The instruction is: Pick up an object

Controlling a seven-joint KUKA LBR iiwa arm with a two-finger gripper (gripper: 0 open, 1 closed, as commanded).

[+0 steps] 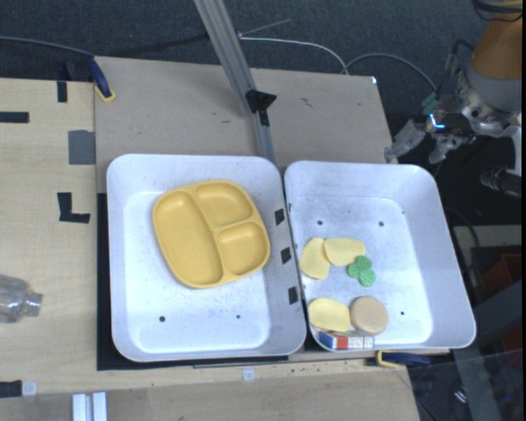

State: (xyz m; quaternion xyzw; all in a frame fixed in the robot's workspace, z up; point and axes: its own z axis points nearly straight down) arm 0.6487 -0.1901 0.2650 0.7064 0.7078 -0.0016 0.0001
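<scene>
Lying in right bin (421,235): pale yellow chips (330,253), green leaf piece (361,272), tan cookie (368,314); jaws state unclear

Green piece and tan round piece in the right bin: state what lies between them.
In the camera view, bare white bin floor separates the green piece from the tan round piece below it. Nothing sits in that gap.

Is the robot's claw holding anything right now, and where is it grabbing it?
Nothing is held. The claw hangs outside the right bin, past its far corner, and the food pieces lie in that bin.
</scene>
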